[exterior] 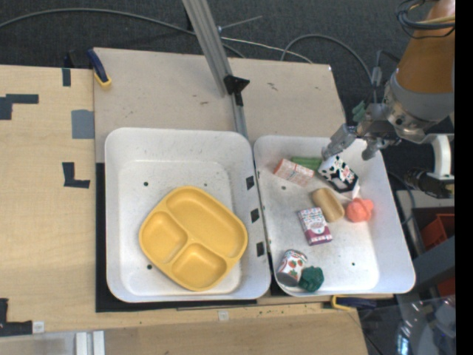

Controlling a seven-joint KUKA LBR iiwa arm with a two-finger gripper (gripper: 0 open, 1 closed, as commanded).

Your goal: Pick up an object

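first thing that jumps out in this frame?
The big yellow divided tray lying alone in the left bin grabs the eye first. Next comes the clutter in the right bin: a black-and-white cow-patterned toy, an orange-pink ball, a small pink carton and a few more small items. The hand hangs over that bin's far edge, right beside the cow-patterned toy.

My bins are white; divided tray yellow; ball orange-pink; cow toy black-and-white patched.
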